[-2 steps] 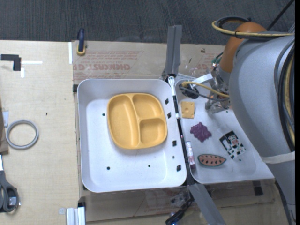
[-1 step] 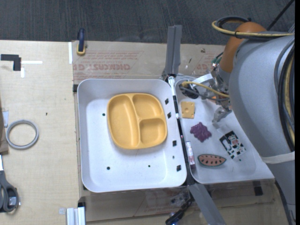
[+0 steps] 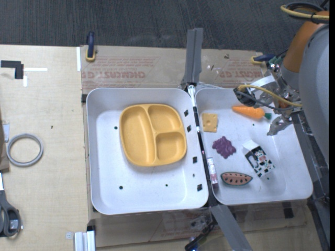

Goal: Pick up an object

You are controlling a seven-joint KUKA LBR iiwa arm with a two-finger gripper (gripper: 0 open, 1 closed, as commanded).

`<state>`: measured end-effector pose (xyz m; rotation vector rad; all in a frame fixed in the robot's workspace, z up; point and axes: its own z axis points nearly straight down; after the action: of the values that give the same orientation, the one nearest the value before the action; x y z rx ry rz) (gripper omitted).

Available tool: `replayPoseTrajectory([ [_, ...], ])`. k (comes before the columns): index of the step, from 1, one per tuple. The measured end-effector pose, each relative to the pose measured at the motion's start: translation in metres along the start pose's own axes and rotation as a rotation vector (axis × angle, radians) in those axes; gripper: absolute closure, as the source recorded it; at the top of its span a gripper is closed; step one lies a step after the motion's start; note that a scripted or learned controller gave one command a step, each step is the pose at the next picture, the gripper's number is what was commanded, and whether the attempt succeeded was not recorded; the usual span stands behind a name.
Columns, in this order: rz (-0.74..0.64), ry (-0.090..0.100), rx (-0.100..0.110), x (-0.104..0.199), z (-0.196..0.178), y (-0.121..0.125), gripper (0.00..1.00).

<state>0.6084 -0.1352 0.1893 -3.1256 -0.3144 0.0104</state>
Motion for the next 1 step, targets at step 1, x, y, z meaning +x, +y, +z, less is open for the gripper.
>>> replayPoseTrajectory([
  [1,-0.04,0.0,0.0,0.0231,-0.0357,-0.0061,0.0],
])
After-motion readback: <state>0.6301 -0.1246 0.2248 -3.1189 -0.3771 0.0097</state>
